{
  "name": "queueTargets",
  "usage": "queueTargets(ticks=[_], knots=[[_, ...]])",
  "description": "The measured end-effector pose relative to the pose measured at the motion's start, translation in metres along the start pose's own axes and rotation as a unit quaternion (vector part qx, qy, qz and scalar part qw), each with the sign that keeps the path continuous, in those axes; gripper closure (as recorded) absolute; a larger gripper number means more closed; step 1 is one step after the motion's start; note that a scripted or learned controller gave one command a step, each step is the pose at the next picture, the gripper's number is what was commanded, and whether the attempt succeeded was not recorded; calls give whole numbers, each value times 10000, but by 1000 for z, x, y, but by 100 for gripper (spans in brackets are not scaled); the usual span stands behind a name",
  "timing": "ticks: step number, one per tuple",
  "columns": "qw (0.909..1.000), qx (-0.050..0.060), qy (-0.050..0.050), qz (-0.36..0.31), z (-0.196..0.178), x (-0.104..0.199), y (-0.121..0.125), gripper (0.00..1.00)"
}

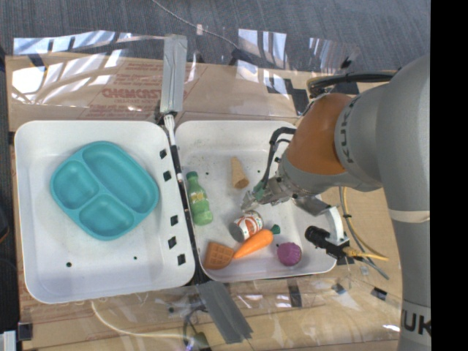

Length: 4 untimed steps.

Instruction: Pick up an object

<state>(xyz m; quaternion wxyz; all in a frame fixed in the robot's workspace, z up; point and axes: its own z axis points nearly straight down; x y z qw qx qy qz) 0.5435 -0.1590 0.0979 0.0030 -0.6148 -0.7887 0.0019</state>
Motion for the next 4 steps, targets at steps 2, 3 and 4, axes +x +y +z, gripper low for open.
queueTargets(ticks=[2,3,4], knots=[[10000,29,14,-28,-6,0,1,100],[10000,28,13,-29,-6,0,1,0],[9990,-27,4,447,8,-6,-43,0]])
